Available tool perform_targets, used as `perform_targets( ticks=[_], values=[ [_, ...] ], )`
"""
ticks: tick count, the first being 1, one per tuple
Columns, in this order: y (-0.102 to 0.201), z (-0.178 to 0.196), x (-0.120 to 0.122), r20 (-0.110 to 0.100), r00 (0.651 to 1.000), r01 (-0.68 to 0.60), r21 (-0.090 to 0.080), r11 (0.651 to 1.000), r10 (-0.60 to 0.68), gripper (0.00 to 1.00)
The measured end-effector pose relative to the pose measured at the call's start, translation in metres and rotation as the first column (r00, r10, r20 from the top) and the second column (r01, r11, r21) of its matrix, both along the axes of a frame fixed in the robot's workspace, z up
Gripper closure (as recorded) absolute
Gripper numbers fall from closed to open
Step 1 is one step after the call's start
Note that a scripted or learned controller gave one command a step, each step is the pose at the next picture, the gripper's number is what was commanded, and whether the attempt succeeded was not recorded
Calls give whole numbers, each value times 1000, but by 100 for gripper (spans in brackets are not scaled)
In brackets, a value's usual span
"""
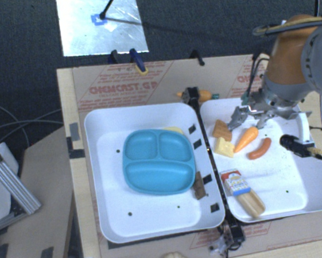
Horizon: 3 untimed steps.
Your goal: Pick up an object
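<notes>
Lying nearest the camera in the right bin [321,194], a pale wooden block [251,203] sits end to end with a small boxed item [235,183] bearing a red and blue label; both look stiff and flat-sided, easy to pinch across their narrow width. Farther in, a red sausage [259,148] and an orange carrot [245,139] lie side by side, seemingly toy plastic: light, hard, smooth and rounded, so likely to roll or squirt out unless taken across the thick middle. Just left of them, a yellow cheese wedge [225,147] touches a brown cracker-like piece [220,130], thin and harder to get under. The hand [251,116] hovers above the carrot's far end, its fingers spread and released, nothing between them. The carrot seems the likeliest pick. In the left bin [110,218], a blue divided plate [157,160] rests. Beyond, the tabletop [161,76] carries clamps.
</notes>
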State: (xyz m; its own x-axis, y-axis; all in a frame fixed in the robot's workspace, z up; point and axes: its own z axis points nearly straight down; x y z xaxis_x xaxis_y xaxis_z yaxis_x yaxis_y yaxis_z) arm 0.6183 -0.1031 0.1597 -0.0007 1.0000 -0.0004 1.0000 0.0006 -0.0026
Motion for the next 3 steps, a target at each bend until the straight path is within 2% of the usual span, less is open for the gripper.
perform_targets(
  ticks=[1, 2, 3],
  values=[
    [-6, -54, -9, -1, 1000, 0, 1, 1000, 0, 0],
    [-8, -71, -6, 11, 1000, 1, -3, 1000, -1, 0],
    [-7, -61, -5, 11, 1000, 1, -2, 1000, -1, 100]
  ],
)
